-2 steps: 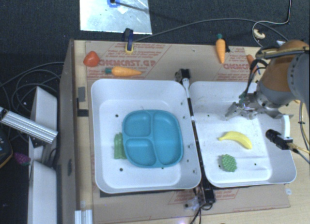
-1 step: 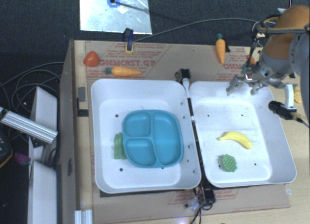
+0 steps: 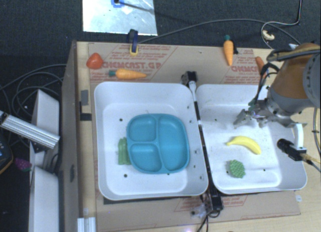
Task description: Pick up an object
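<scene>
Camera view: gripper (image 3: 249, 116) poised open and empty just above-right of banana (image 3: 244, 143) in right bin (image 3: 288, 178), presumably staged for descent; green object (image 3: 235, 168) just below banana; blue plate (image 3: 157, 143) well left.

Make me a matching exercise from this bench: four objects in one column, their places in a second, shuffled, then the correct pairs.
Things:
1. blue divided plate
2. banana
3. green knobbly toy
4. gripper

Places:
A. right bin, near its front wall
B. middle of the left bin
C. above the right bin, just behind the banana
D. middle of the right bin

Pairs: 1-B, 2-D, 3-A, 4-C
</scene>
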`<state>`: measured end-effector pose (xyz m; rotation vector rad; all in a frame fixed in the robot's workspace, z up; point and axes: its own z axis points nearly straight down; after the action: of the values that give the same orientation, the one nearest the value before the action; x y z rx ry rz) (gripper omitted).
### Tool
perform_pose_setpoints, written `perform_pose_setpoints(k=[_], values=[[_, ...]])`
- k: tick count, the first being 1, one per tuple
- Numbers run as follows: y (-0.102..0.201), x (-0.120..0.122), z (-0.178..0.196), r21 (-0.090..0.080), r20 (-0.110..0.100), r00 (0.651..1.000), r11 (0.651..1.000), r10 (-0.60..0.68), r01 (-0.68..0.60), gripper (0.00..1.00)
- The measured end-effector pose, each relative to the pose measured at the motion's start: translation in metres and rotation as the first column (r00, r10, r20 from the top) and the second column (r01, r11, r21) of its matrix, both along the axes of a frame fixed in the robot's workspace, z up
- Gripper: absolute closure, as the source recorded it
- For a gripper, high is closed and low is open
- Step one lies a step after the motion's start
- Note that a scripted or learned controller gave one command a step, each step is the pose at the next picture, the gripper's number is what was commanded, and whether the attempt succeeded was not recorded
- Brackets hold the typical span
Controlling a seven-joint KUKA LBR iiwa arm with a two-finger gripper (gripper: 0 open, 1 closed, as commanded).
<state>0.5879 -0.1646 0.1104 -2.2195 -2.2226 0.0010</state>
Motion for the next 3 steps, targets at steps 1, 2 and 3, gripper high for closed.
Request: perform_pose_setpoints(k=[1,2,3], values=[[0.033,-0.024,0.004,0.001,0.002,1.000,1.000,0.002,-0.002,0.00],[0.026,-0.046,-0.026,0.000,0.001,1.000,1.000,0.000,0.000,0.00],[0.026,-0.045,-0.016,0.000,0.004,1.000,1.000,0.000,0.000,1.00]])
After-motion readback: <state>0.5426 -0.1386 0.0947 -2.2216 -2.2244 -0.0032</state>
